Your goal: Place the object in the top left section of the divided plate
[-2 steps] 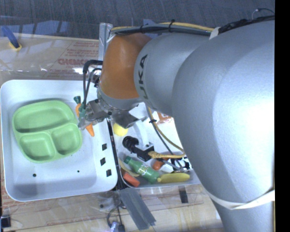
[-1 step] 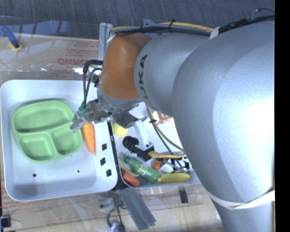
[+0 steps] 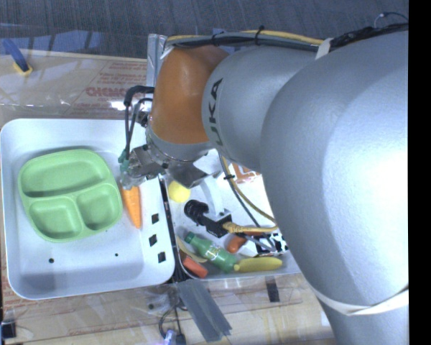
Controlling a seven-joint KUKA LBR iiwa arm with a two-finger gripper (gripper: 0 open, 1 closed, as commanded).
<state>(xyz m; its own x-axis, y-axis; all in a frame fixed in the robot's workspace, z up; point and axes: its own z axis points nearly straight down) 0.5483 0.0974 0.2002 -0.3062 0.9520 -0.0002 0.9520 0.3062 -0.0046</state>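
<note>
Though smooth, tapered carrot (image 3: 132, 205) (orange) beside moulded green plate (image 3: 57, 172).

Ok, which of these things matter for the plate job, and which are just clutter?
In the job:
carrot, just below the gripper
green divided plate in the left bin

Lying about, in the right bin:
round yellow piece
green bottle-like toy
long yellow piece
red piece
</note>
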